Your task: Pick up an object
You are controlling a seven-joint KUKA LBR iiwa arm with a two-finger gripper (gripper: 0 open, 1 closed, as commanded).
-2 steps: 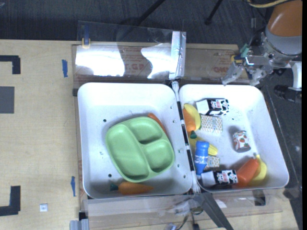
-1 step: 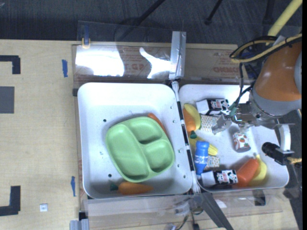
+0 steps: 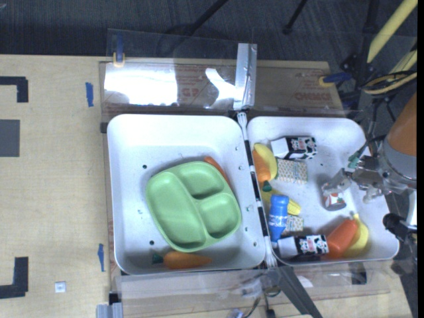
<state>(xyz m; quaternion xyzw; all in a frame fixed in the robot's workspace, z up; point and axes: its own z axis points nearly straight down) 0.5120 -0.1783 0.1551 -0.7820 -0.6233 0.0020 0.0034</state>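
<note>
My gripper [image 3: 346, 181] reaches in from the right and hangs low over the right bin [image 3: 331, 128], near its right side. A small white and red object [image 3: 333, 198] lies right under its tip; whether the two touch cannot be made out. The bin also holds a yellow-orange fruit [image 3: 264, 162], a cow-patterned carton [image 3: 296, 146], a patterned square pad [image 3: 291, 171], a blue bottle [image 3: 278, 215], a second cow-patterned carton [image 3: 303, 245] and an orange and yellow toy [image 3: 347, 236].
The left bin [image 3: 126, 177] holds a green divided plate [image 3: 193, 205]. An orange carrot [image 3: 187, 260] lies at that bin's front edge, and another orange piece [image 3: 216, 167] peeks out behind the plate. A clear panel [image 3: 172, 78] stands behind the bins.
</note>
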